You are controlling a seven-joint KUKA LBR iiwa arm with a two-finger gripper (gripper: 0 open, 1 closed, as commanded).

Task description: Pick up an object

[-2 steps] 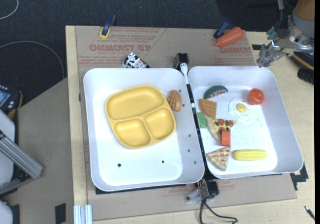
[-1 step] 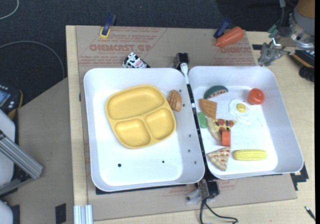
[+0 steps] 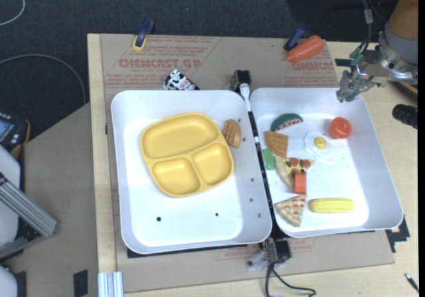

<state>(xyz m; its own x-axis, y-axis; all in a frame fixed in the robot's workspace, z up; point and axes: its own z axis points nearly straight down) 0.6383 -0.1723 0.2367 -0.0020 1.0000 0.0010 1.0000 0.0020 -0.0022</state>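
Toys fill the right white bin (image 3: 378, 156): a small red plastic tomato (image 3: 340, 127) at its far right, a yellow plastic corn cob (image 3: 332, 205) near the front, a fried egg (image 3: 319, 143), pizza slices and a watermelon wedge between. The metal two-finger gripper (image 3: 348, 90) hangs above the bin's far rim, just beyond the tomato, grasping nothing; its opening cannot be told. The tomato looks light, rigid and smooth, likely to roll, so pinching across its middle seems safest.
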